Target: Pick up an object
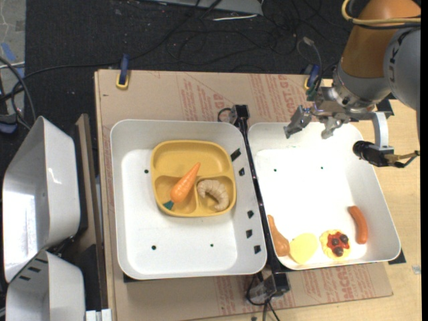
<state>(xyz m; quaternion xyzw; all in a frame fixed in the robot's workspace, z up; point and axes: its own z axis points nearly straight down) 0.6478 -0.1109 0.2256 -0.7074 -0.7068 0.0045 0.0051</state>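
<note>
My gripper [311, 126] hangs over the far edge of the right bin [321, 186], its two fingers spread apart with nothing between them. Along that bin's near edge lie a chicken drumstick [277, 237], a pale yellow round piece [303, 247], a small pizza-like disc with red toppings [335, 242] and an orange sausage [359, 223]. In the left bin [134, 239] rests a yellow divided plate [167, 158] holding a carrot [185, 183] and a beige shrimp [215, 193].
A cardboard sheet [180, 95] lies under both bins. Clamps [122, 79] hold its far edge. White containers [37, 192] stand at the left. Cables run across the dark floor behind the bench.
</note>
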